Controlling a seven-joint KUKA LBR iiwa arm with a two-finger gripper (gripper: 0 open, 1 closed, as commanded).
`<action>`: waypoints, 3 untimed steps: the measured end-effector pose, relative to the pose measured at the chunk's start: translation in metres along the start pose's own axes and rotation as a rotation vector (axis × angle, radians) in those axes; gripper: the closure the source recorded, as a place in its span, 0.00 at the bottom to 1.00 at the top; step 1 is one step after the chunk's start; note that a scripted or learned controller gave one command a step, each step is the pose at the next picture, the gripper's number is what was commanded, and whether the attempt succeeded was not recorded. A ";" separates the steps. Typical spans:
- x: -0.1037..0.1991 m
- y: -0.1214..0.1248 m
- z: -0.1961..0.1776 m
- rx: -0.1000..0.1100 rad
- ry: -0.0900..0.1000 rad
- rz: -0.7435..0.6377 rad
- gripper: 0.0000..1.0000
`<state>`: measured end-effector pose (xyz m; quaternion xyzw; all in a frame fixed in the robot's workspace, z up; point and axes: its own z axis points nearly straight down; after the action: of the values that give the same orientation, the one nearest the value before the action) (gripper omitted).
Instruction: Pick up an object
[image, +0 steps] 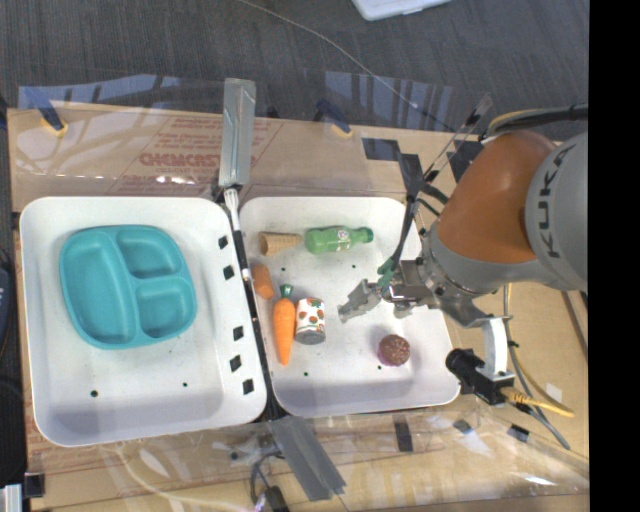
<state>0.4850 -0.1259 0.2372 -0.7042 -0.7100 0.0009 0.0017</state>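
The grey arm (520, 215) hangs over the right bin (300, 400); its fingers (352, 299) stand open, empty. The small spotted can (311, 320) lies just at their eight o'clock, beside the carrot (283, 328).

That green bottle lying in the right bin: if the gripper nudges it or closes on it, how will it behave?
The green bottle lies on its side on the bin floor, so a sideways nudge would likely roll it. Its surface looks smooth and glossy, so it may slip between the fingers. It looks like a small plastic toy, so probably light and stiff.
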 end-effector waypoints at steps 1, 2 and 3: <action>-0.008 0.062 0.145 -0.004 0.000 0.056 0.00; 0.023 0.102 0.143 -0.004 -0.006 0.027 0.00; 0.023 0.163 0.146 0.008 -0.002 -0.041 0.00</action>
<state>0.6473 -0.1014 0.0902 -0.6895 -0.7242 0.0042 0.0039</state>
